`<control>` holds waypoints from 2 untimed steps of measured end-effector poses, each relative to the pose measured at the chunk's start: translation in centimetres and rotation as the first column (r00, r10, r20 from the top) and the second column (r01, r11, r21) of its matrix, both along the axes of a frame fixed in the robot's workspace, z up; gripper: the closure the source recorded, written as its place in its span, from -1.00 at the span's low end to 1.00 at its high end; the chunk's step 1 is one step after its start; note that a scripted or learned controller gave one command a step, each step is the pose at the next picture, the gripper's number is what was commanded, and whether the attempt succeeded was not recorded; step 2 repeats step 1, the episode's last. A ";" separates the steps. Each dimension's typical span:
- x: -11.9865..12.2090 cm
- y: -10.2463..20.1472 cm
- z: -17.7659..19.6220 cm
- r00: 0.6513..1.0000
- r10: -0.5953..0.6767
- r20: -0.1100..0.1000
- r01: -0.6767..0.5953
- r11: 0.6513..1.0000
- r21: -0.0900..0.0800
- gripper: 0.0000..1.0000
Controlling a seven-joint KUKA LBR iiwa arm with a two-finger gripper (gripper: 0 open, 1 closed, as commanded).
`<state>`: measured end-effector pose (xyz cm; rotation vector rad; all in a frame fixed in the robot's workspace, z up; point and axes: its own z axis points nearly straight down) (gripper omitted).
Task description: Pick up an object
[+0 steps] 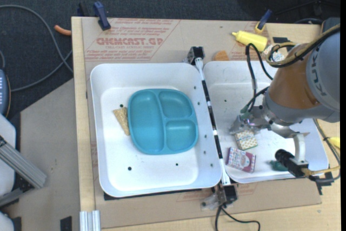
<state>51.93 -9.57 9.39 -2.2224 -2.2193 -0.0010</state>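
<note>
The pincer (244, 125) sits low in the right bin (227, 86), touching or just above a checkered packet (248, 141) with a pink box (240, 159) near it on the far side of the packet; whether it is clenched or released I cannot tell, so the lift seems still to come

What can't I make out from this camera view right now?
Camera view:
- Tan cracker: partly under the blue divided plate.
- Right bin: floor largely covered by the arm.
- Pink packet: print too small to read.
- End effector: contact with the checkered item blocked by the wrist.
</note>
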 end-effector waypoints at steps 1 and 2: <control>2.9 8.5 9.1 1.000 0.003 0.001 -0.003 1.000 0.000 1.00; 2.9 8.5 9.1 1.000 0.003 0.001 -0.003 1.000 0.000 1.00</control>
